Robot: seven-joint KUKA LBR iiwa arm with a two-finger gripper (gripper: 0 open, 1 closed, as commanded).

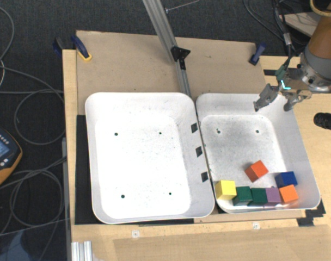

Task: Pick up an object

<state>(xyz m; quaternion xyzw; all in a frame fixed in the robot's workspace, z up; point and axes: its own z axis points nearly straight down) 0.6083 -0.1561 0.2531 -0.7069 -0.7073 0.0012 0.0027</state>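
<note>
Two blue clamps [81, 49] [257, 53] grip the brown board at the surface's [171, 243] far edge. Cables [24, 107] loop over dark carpet at left, beside a handheld pendant [1, 154].

Dark carpet floor [35, 15] strewn with cables [16, 99]; wooden bench [127, 64] with blue clamps [81, 48].
</note>
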